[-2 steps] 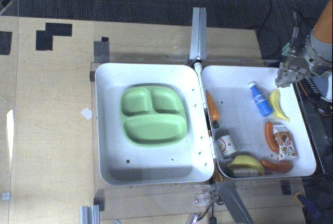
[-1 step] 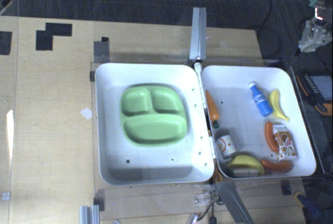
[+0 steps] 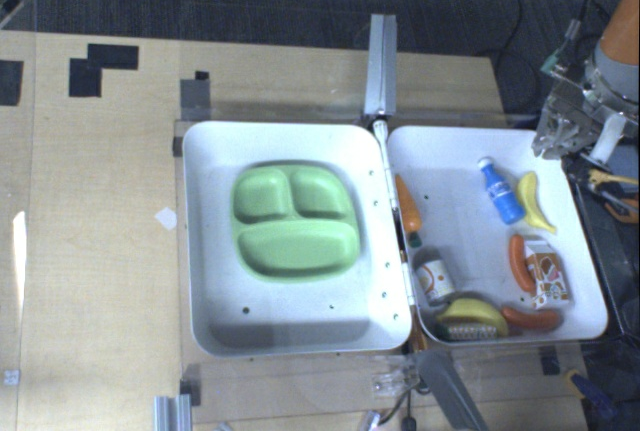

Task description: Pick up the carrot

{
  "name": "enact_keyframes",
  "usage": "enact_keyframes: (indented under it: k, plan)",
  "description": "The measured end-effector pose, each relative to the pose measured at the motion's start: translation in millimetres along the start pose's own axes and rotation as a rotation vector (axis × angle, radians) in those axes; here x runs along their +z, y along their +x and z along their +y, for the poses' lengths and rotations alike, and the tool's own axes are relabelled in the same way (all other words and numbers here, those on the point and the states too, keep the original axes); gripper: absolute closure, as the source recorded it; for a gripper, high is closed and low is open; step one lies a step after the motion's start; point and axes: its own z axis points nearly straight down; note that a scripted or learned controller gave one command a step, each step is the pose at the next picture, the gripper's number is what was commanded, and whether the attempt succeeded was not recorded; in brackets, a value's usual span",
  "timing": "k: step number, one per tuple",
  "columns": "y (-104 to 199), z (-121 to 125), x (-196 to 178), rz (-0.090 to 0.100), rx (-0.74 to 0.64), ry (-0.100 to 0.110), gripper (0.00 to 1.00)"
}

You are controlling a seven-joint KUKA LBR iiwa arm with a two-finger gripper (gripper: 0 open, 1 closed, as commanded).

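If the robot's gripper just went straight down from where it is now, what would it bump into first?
Probably the top right corner of the right bin. The gripper hangs over that corner, above the banana and blue bottle, far from the carrot. Its height is hard to judge.

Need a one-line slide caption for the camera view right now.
Gripper poised at the right bin's far right corner; carrot lies untouched against its left wall; green tray in left bin.

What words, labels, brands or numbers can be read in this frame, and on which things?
None can be read.
Small carton: red and white print, too blurred to read.
Can: label too small to read.
Blue bottle: no legible text.
Carrot, green tray: plain.
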Motion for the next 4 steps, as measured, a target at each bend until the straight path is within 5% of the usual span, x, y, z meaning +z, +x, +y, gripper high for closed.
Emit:
enact_keyframes:
  k: [1, 2, 3, 4]
  plan:
    - [5, 48, -94, 0.0, 0.084, -0.004, 1.0]
    - [34, 29, 35, 0.0, 0.191, 0.001, 1.0]
    - [22, 31, 150, 0.002, 0.585, -0.001, 1.0]
    - [37, 3, 40, 0.002, 0.764, -0.001, 1.0]
